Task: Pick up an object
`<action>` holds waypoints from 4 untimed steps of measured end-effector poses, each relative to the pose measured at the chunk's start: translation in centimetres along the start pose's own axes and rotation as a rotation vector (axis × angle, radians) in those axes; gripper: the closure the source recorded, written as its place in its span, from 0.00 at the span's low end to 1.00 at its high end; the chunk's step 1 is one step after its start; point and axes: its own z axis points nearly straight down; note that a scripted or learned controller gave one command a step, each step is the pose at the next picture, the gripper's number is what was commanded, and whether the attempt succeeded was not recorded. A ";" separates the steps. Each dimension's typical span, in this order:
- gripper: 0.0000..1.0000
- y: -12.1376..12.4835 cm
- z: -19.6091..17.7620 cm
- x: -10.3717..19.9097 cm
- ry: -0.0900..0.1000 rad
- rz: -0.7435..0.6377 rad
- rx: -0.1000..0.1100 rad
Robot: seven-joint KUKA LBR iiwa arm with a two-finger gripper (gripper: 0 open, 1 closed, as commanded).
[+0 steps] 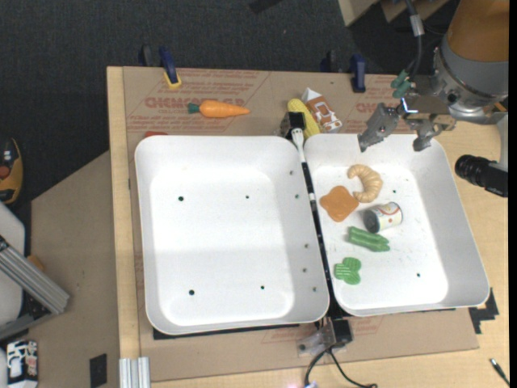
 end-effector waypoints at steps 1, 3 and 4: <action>0.00 0.0 -9.7 8.6 -0.001 -0.001 -0.019; 0.00 -4.6 -3.1 21.0 -0.005 0.003 0.006; 0.00 -4.4 -12.5 26.9 0.003 0.001 -0.017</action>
